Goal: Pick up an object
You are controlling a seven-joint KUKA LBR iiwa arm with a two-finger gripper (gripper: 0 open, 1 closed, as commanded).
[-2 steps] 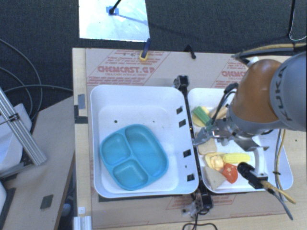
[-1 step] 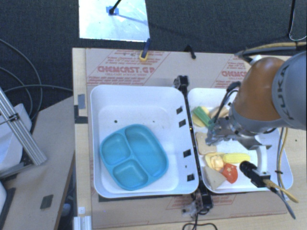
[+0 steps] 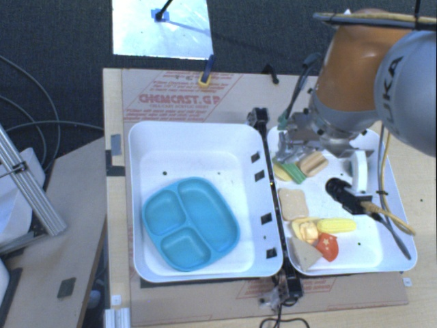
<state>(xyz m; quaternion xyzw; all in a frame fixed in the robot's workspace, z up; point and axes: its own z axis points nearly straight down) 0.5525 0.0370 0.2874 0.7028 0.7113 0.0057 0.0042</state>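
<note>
End effector over right bin, grip state unclear; corn cob lies left-right.

The left white bin sits square on a sheet of printed cardboard, and inside it, toward its near left corner, lies a blue divided plate with three compartments. Beyond the bin's far edge a shiny square panel rests on the dark floor, and to the bin's left slants a metal rail.
</note>
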